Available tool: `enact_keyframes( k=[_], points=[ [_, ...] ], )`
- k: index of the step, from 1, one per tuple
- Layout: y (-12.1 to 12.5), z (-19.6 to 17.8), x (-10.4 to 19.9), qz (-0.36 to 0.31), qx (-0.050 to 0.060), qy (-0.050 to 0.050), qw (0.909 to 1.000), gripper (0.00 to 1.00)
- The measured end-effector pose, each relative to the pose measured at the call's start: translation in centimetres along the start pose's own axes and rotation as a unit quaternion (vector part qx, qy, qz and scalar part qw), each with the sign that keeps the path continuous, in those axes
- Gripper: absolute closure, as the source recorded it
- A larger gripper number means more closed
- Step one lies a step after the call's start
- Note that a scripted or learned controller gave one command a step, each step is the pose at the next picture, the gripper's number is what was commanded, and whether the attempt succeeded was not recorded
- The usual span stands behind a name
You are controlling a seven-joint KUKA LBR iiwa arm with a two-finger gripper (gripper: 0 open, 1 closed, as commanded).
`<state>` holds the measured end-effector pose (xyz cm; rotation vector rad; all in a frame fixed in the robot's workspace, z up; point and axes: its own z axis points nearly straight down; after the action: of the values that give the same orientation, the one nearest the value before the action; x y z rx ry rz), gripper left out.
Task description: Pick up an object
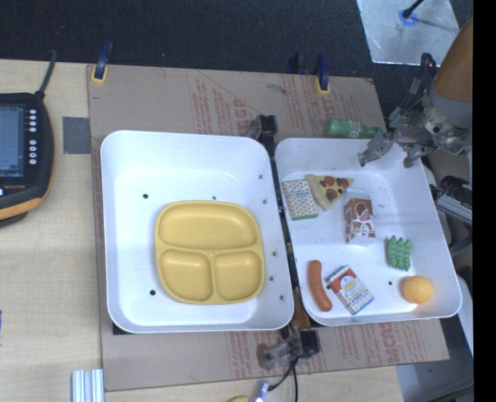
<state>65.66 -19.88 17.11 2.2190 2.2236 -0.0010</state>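
Red carton (349, 290): print unreadable | cardboard (231, 99): red lettering illegible | hand (390, 151) above bin

Tray (208, 252) in left bin (122, 224); food items (perhaps toys) (359, 220) right.

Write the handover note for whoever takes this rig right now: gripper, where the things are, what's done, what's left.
Gripper: open, holding nothing, above the top right corner of the right bin.
Right bin holds: pizza slice, patterned packet, small carton, green block, orange ball, sausage, red and white box.
Left bin holds the yellow divided tray.
A green thing lies outside the bins, behind the right one.
Done: nothing picked yet.
Left: lower onto one item, close, lift.
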Motion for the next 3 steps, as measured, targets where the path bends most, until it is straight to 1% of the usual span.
enact_keyframes(
  k=[1,2,3],
  points=[
    [-5.4,8.0,4.3,-0.001,0.002,0.000,1.0000,0.00],
    [-10.7,8.0,6.4,-0.001,0.002,0.000,1.0000,0.00],
    [-10.7,6.9,6.3,-0.003,0.003,-0.001,1.0000,1.00]
  ],
)
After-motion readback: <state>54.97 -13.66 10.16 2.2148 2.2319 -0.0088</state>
